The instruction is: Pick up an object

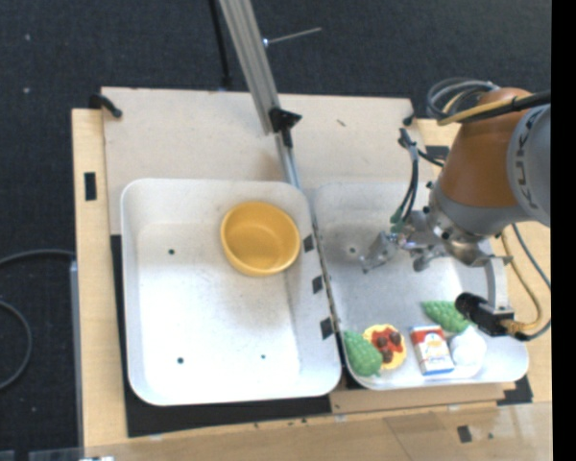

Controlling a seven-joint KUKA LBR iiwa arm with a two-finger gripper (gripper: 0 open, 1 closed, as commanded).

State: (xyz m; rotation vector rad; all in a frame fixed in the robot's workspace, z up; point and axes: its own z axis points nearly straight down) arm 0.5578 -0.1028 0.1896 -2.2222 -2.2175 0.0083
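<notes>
Plainly your gripper hangs over bare floor in the right bin, whether wide or narrow you cannot tell, so expect no catch there, since the red-and-yellow toy and small box crowd the near rim, well apart.

Your pale wooden surface
Two shallow white plastic bins rest on it, left bin touching right bin.

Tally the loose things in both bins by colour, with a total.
Yellow: 1, the yellow bowl
Green: 2, green toy and green toy
Yellow and red: 1, toy
Red and white: 1, small box
White: 1, white object
Total: 6
</notes>
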